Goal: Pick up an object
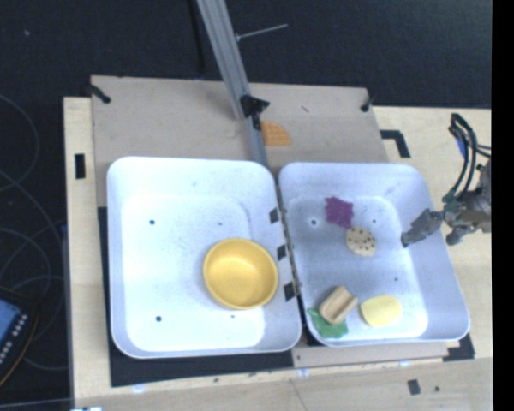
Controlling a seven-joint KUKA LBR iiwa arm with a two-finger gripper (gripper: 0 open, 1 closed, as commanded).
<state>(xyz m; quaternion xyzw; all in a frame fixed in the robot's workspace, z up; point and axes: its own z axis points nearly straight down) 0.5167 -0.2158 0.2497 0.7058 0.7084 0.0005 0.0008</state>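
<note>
1. Five small things lie in the right bin (pixel 415 187), and one larger thing lies in the left bin (pixel 133 187).
2. Near the middle of the right bin sits a round speckled biscuit (pixel 361 242), flat on the floor.
3. Just beyond it, toward the far edge, lies a purple scrap (pixel 338 211), close to the biscuit, though contact cannot be told.
4. Along the near edge of that bin rests a pale yellow lump (pixel 381 310), a little toward the right corner.
5. Left of the lump, near the bin's near-left corner, a tan block (pixel 336 303) lies tilted on top of a green piece (pixel 325 325) that peeks out beneath it.
6. A yellow bowl (pixel 240 273) stands upright in the left bin, toward its right edge and slightly nearer the near edge, opening upward.
7. At the right edge of the right bin the gripper (pixel 421 229) hangs over the rim, one dark finger (pixel 418 230) pointing inward toward the biscuit but well apart from it.
8. Nothing shows between the fingers; whether they are spread or closed cannot be told.
9. Both bins sit side by side on a pale bench (pixel 317 131), their inner edges touching.
10. A grey metal rail (pixel 223 45) slants from the far side down to where the bins meet, with an orange tag (pixel 275 134) on the bench beside it.
</note>
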